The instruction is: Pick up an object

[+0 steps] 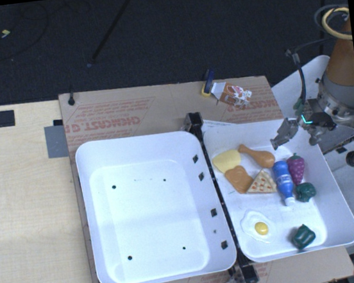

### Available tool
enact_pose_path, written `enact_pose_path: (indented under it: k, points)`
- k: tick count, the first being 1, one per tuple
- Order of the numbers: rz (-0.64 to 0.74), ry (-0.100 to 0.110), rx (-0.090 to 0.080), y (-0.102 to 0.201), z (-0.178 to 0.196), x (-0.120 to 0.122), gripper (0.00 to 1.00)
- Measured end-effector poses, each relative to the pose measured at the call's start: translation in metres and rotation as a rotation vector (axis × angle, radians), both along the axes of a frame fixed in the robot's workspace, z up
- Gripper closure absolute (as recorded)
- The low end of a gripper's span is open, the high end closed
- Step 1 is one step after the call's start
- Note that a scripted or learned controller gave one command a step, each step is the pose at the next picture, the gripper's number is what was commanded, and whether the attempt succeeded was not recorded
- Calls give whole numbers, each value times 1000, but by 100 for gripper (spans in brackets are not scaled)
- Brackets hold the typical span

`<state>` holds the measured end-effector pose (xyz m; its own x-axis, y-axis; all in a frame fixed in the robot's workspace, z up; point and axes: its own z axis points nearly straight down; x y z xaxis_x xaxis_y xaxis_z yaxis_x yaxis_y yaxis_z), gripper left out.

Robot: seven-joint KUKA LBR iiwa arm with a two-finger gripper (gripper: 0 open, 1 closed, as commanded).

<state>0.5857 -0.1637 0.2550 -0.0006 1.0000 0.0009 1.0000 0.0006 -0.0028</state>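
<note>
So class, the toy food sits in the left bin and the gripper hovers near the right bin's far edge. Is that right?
Not quite. The camera view shows the toy food in the right bin, not the left bin. The gripper does hover near the right bin's far edge.

One fixed camera, mounted above the bench, looking down at a slant. The far side of the bench lies toward the top of the frame, where dark floor shows; the near side runs along the bottom. Both white bins sit in frame whole: the left bin (147, 209) at centre, the right bin (343, 226) at lower right. The arm (340, 77) enters at the right edge. Moderate distance; small items are distinguishable.
</note>
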Motion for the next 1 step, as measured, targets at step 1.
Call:
enact_pose_path:
  k: [1]
  points:
    - [5, 13, 6, 95, -73, -64, 0]
